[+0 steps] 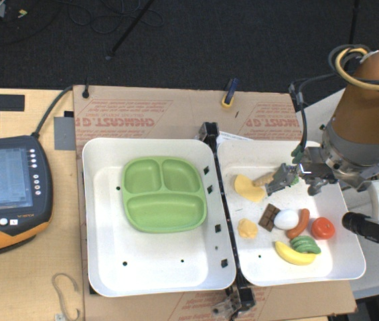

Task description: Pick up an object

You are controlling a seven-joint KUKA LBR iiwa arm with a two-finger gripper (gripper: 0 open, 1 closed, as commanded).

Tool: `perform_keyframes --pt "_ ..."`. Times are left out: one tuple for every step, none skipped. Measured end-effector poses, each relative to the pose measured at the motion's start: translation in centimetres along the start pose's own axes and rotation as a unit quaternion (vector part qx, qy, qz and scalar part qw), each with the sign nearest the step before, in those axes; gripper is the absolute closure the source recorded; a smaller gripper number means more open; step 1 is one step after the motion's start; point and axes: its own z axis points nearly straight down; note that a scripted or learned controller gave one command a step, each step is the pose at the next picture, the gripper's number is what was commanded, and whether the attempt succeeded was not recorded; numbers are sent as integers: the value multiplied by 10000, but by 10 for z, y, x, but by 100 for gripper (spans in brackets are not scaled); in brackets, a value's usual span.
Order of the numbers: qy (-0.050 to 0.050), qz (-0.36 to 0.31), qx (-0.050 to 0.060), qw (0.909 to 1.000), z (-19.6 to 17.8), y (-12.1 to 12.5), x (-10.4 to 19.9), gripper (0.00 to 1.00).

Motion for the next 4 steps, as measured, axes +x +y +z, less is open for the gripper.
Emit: perform_keyframes --pt "-5 -7 -50 10000 -5 1 0 0" --pt "-3 -6 -30 10000 53 -4 -6 0" --pt "-2 -7 -28 10000 101 3 -9 0" --pt "1 -8 -29 10000 146 -1 -5 0"
